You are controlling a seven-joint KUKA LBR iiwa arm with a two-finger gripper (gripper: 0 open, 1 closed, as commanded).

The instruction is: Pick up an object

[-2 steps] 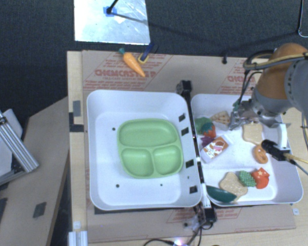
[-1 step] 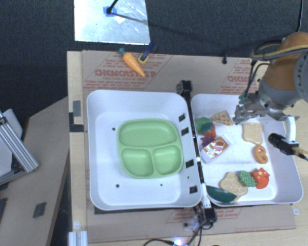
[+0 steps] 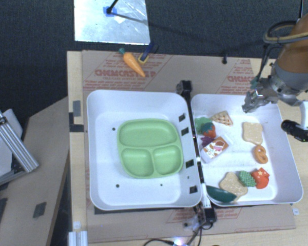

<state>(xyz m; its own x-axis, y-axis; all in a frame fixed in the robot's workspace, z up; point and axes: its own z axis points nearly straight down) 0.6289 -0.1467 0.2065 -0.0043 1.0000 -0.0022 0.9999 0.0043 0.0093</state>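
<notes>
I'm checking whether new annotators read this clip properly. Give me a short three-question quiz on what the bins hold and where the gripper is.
1. True or false: the pale green three-compartment plastic tray lies in the right white bin.
2. Which item lies outside both bins, on the cardboard behind them?
A. orange toy carrot
B. red toy pepper piece
C. tan toy bread slice
3. Fill in: the two-finger gripper hovers over the ___ bin's far edge.

Key: 1 false, the tray is in the left white bin; 2 A; 3 right.
</notes>
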